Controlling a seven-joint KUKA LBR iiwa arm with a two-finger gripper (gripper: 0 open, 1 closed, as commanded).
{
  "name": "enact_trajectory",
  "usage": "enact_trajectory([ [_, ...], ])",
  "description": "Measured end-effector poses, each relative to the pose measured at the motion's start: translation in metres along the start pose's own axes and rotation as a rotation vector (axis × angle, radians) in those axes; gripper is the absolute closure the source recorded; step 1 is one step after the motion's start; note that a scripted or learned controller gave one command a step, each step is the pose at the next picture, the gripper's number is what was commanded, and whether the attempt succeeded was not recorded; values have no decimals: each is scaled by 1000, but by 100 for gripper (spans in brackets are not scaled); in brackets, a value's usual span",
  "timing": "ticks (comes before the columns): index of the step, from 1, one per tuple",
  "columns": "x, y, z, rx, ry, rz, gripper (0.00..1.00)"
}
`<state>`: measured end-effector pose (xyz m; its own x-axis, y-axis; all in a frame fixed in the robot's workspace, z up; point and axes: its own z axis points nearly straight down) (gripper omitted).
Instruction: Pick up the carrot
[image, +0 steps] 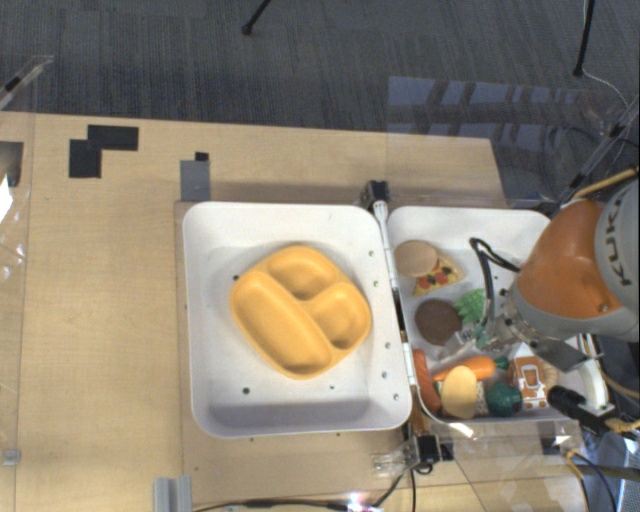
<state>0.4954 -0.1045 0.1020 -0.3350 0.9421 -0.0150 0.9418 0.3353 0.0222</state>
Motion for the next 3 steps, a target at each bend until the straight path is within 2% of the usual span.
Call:
enact_trajectory([
  [1,-5,-4,12,1,10,-402,0],
  [2,-5,0,-1,-7,6,-402,100],
  [3,-6,4,-11,-14,2,-403,100],
])
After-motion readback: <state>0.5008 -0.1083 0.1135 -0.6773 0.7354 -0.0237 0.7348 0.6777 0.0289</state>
